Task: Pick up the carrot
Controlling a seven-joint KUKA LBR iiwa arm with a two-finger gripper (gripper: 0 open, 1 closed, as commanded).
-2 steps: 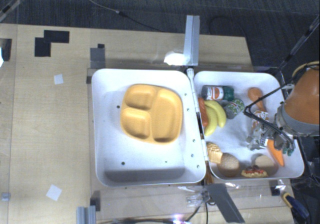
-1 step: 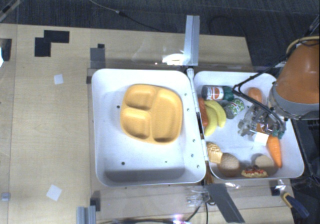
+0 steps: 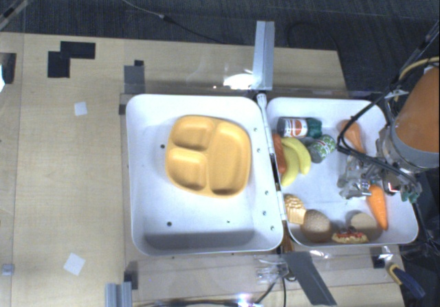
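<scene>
Orange catches the eye first: the carrot (image 3: 379, 207) lies in the right bin (image 3: 330, 233), near its right wall, just beside the tool (image 3: 357, 180), a little below and to the right of it in the camera view. The tool hangs low over the bin floor under the grey wrist; whether its fingers are spread or pressed together I cannot tell (wires and shadow muddle that spot), and nothing shows pinched between them.

The carrot's long axis runs roughly up and down the view, tilted slightly, thick end toward the tool and the tapered tip toward the bin's lower right corner.

Around it: a second orange piece (image 3: 353, 135) above the tool, a banana (image 3: 296, 158) and a can (image 3: 299, 126) toward the divider, a small green thing (image 3: 321, 147) between them, and along the near wall a brown potato-like lump (image 3: 316, 222), a hot dog (image 3: 348, 235) and a pale rounded piece (image 3: 361, 220) just beside the carrot's tip. The left bin (image 3: 148, 182) holds a yellow sectioned plate (image 3: 208, 154).
</scene>
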